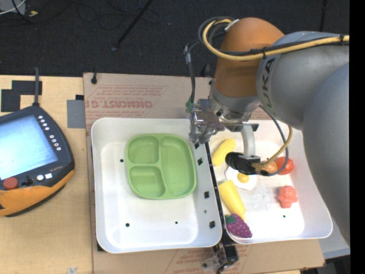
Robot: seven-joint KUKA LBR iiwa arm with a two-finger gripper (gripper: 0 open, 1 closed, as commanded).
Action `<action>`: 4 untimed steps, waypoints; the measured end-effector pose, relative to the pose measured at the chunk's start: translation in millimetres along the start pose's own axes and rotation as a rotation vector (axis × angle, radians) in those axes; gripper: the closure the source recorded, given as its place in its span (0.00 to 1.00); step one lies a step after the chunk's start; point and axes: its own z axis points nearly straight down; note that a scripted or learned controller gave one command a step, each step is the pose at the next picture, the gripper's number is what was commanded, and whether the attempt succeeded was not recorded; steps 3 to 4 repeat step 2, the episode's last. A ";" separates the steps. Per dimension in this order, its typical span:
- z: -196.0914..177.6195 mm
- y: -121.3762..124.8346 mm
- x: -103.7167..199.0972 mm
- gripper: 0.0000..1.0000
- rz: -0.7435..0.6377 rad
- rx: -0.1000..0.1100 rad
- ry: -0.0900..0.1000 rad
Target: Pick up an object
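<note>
Corn lies at the upper left of the right bin, close against the wall it shares with the left bin. I judge it the likeliest pick (it is the toy nearest the tool). The tool hangs over that shared wall, just left of the corn. Whether it is wide or narrow I cannot tell from this slant.

The main risk is the wall itself. A straight descent from here could land on the rim or on the left bin's side, near the green plate, and close on nothing. Even if the tool is shifted right, the corn leaves little room on its wall side, and its rounded body may roll or squirt out under a pinch. A fried egg lies near and could be nudged.
</note>
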 end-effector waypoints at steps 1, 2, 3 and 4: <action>21.6 -2.6 10.1 1.00 0.004 0.002 -0.003; 2.3 -6.2 8.3 1.00 0.005 -0.003 -0.002; 2.3 -6.2 8.3 1.00 0.005 -0.003 -0.002; 2.3 -6.2 8.3 1.00 0.005 -0.003 -0.002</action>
